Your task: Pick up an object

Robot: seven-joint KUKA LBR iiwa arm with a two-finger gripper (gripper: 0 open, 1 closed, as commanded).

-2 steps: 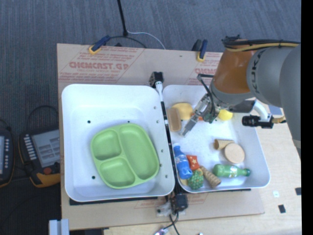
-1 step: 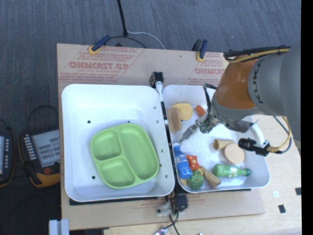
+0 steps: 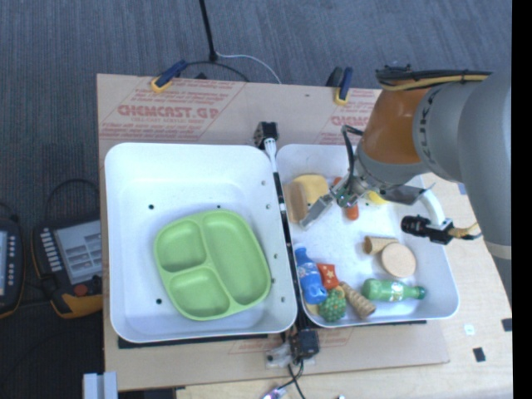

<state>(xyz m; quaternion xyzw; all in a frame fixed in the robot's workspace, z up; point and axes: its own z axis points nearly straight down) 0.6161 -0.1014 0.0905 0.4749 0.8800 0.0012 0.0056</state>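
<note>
My gripper point(image 3: 331, 210) is down in the right bin point(image 3: 440, 302), near its back left, and it looks open with nothing between its fingers. One grey finger point(image 3: 312, 214) rests against the front edge of a yellow cheese wedge point(image 3: 303, 189). A small red-orange piece point(image 3: 352, 214) lies just right of the gripper, and a yellow bit point(image 3: 376, 196) shows behind it. Nearer the front lie a tan disc point(image 3: 398, 260), a tan wedge point(image 3: 375, 243), a green bottle point(image 3: 391, 290), a blue packet point(image 3: 309, 278), a small red packet point(image 3: 327, 273), a green bumpy fruit point(image 3: 333, 307) and a cone point(image 3: 360, 302).
The left bin point(image 3: 133, 173) holds a green divided plate point(image 3: 212, 264). The arm's grey and orange body point(image 3: 424, 131) overhangs the right bin's back right corner. A black clip point(image 3: 267, 133) sits where the bins meet at the back.
</note>
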